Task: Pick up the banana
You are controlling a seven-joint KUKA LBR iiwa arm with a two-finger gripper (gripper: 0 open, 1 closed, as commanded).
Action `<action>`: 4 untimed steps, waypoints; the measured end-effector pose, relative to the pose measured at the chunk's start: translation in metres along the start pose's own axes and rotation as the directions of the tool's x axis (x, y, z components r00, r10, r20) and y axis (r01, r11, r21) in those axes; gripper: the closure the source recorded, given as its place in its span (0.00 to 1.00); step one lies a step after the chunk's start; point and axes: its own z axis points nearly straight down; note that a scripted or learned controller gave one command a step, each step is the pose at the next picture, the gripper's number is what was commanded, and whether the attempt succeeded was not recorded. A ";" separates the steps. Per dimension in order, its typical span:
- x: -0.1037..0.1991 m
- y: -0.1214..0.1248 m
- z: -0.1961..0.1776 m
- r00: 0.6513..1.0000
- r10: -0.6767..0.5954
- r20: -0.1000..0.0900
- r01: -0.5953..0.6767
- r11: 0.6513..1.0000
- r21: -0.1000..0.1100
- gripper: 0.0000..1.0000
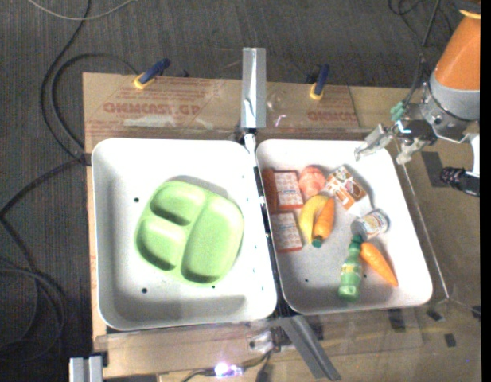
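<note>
The banana (pixel 308 215) is yellow and lies near the middle of the right bin (pixel 412 293). An orange carrot (pixel 324 220) rests across its right side and covers part of it. My gripper (pixel 386 147) hangs over the bin's far right corner, up and to the right of the banana and well apart from it. It is open, its fingers spread with nothing between them.
Around the banana lie two red boxes (pixel 285 188) (pixel 289 231), a pink fruit (pixel 312 177), a small carton (pixel 346 188), a can (pixel 372 224), a second carrot (pixel 379 263) and a green bottle (pixel 350 274). The left bin (pixel 110 293) holds a green divided plate (pixel 189 231).
</note>
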 end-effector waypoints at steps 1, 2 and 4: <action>0.109 0.025 0.109 0.995 -0.100 0.001 0.100 0.995 0.001 0.00; 0.092 -0.017 0.143 0.976 -0.219 0.007 0.219 0.975 -0.032 0.00; 0.104 -0.082 0.146 0.990 -0.143 0.011 0.143 0.989 -0.034 0.00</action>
